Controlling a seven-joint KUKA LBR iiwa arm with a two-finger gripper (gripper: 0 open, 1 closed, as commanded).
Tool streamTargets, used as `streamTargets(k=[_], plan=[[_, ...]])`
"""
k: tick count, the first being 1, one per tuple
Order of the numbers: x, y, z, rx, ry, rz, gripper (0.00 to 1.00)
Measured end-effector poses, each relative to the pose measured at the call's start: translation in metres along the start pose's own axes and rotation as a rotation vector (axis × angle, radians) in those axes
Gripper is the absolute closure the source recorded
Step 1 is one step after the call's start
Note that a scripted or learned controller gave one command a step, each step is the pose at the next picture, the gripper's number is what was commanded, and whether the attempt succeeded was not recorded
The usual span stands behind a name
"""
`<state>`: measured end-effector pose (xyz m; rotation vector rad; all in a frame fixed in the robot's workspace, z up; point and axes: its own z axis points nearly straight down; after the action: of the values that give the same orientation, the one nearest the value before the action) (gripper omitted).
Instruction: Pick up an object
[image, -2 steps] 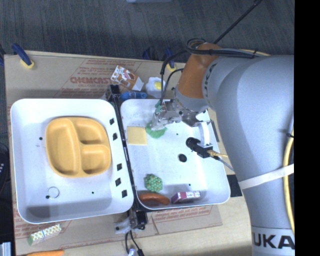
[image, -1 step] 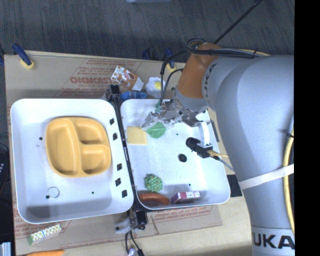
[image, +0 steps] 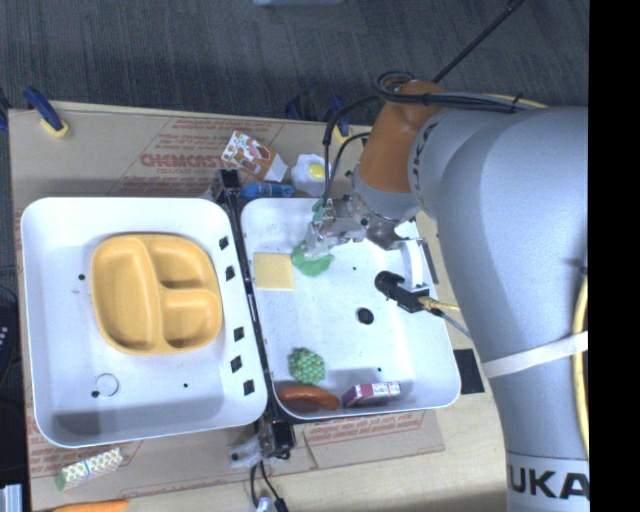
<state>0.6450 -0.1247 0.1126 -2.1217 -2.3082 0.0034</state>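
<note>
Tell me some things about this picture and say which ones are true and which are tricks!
1. The yellow tray sits in the left bin. True.
2. The tool is over the left bin. False: it is over the right bin, at a light green thing.
3. A pale yellow square lies in the right bin. True.
4. The hot dog lies on the yellow tray. False: it lies at the near edge of the right bin.
5. A green bumpy ball is just above the hot dog. True.
</note>
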Motion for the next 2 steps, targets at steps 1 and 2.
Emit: streamTargets(k=[1, 2], plan=[[0.000, 0.000, 0.000, 0.000, 0.000, -0.001, 0.00], [-0.001, -0.018, 0.021, -0.002, -0.003, 0.027, 0.00]])
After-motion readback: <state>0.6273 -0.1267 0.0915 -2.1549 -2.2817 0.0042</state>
